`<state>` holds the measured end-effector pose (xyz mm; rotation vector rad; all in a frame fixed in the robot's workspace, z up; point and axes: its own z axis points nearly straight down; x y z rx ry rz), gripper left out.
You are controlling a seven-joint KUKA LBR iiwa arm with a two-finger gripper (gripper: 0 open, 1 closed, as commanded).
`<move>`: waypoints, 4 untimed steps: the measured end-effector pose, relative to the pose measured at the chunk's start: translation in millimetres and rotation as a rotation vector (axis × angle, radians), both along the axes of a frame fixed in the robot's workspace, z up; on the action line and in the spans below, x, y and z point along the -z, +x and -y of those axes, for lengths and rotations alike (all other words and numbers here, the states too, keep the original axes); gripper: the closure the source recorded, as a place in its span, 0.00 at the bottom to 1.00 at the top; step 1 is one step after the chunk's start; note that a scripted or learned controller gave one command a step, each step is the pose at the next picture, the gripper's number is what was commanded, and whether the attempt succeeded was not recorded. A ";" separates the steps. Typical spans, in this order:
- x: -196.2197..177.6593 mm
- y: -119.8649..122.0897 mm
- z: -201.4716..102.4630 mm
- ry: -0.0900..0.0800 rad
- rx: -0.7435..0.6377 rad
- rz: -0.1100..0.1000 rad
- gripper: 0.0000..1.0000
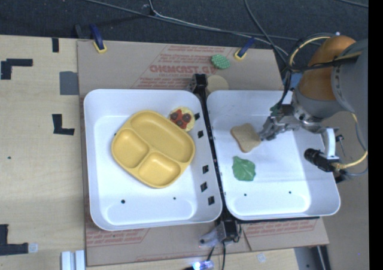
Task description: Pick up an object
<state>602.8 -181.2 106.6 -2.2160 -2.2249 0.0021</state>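
Bench with two white bins (pixel 96 161), right bin (pixel 323 203) holding tan slice (pixel 245 136) at 10 o'clock and green piece (pixel 243 169) below it, gripper (pixel 267 129) touching slice's 3 o'clock edge, jaw state impossible to tell; risk: shoving the flat slice aside without gripping.

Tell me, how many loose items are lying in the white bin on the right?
2. A tan bread-like piece lies near the bin's middle, right at the gripper, and a green leafy piece lies just below it. The arm could hide something small.
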 end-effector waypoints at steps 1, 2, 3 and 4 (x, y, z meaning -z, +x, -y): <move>-49.1 9.3 4.5 -0.001 0.002 0.005 1.00; -102.7 19.7 8.6 -0.001 0.002 0.006 1.00; -144.4 20.2 6.2 0.000 0.002 0.003 1.00; -134.2 13.3 -41.7 -0.001 0.001 0.000 1.00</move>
